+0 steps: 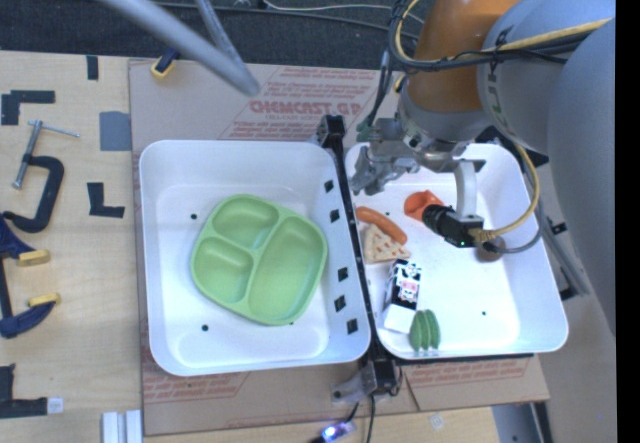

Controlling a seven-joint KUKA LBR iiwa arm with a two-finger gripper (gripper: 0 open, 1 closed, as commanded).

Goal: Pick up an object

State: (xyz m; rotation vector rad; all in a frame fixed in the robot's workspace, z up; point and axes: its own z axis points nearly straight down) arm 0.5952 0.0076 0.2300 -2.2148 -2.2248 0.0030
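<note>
My gripper (378,174) hangs over the far left part of the right bin (520,316), just above the toy food. Below it lie a hot dog (382,222), a sandwich wedge (381,247), an orange-red piece (422,202), a small cow-print carton (405,283) and a green pea pod (424,329). Nothing shows between the fingers. The arm's orange band (458,41) and grey body cover the bin's far right.
The left bin (165,191) holds a green divided plate (260,257). A black divider (345,231) runs between the bins. A black cable plug (450,224) dangles over the right bin. Clamps lie on the bench at far left.
</note>
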